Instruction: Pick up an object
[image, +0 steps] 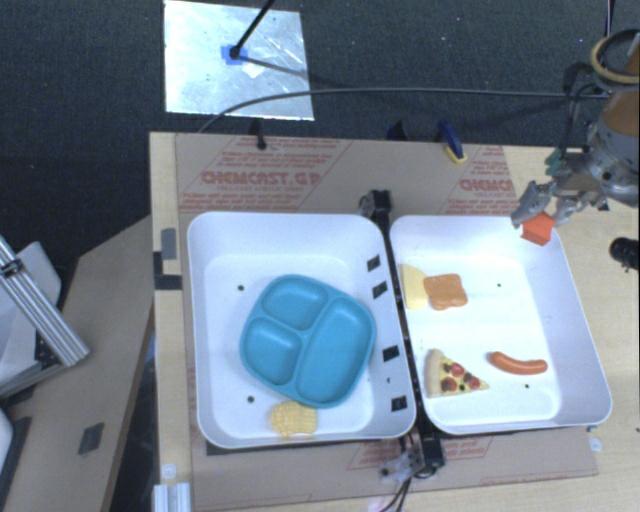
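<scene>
My gripper (543, 218) hangs over the far right corner of the right bin (575, 300), at the end of the grey arm coming in from the right. A small orange cube (538, 231) sits between its two fingertips, and the fingers are shut on it. Inside the right bin lie a yellow wedge (412, 287), an orange biscuit-shaped piece (445, 291), a pizza slice (453, 375) and a red sausage (518, 364). In the left bin (215, 300) a blue divided plate (307, 350) lies tilted, with a yellow corn piece (293, 418) at its near edge.
The two bins rest on a cardboard sheet (270, 175) on the bench. Black clips (378, 205) join the bins along the middle. A cable runs across the dark floor behind, past a shiny square plate (235, 60). A metal rail (40, 315) stands at the left.
</scene>
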